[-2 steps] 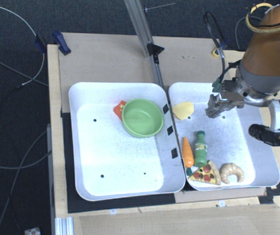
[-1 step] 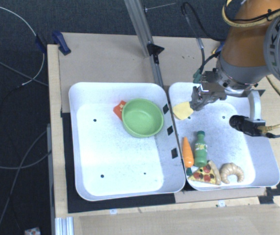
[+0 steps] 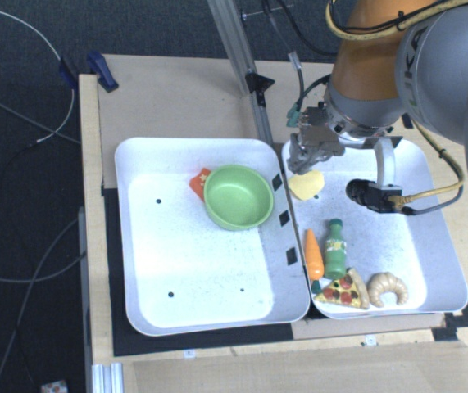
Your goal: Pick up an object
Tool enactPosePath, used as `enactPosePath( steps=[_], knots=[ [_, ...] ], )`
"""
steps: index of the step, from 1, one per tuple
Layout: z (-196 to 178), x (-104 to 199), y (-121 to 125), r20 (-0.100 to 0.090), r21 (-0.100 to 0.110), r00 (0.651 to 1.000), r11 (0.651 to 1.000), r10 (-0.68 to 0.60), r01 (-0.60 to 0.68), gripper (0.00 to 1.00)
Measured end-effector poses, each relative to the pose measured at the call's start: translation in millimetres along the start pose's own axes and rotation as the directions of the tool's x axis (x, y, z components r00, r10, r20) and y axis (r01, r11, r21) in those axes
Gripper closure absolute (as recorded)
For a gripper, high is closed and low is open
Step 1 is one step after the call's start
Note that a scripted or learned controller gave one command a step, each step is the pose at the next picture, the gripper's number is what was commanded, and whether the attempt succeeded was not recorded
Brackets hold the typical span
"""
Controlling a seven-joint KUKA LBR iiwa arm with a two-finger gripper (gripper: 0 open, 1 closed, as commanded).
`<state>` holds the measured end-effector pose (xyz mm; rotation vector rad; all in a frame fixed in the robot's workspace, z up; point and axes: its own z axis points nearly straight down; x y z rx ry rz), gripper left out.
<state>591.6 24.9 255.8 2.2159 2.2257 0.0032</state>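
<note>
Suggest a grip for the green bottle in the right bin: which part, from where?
Grip the green bottle across its body, coming straight down from above. It appears to lie flat, neck toward the far side, so the long sides face up. The carrot lies close alongside and the pizza slice is at its base; the finger on the carrot side has little room.

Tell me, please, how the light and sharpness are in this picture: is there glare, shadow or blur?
Camera view: even, soft light; the white bins look bright but not blown out; the orange band shows a mild sheen; the green bowl casts only a faint shadow; small toys such as the croissant are slightly soft; the claw is a little blurred.
</note>
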Motion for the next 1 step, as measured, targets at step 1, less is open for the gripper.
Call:
enactPosePath(
  steps=[1],
  knots=[
    [8.4, 57.6, 10.7, -0.001, 0.000, 1.000, 1.000, -0.001, 0.001, 1.00]
  ],
)
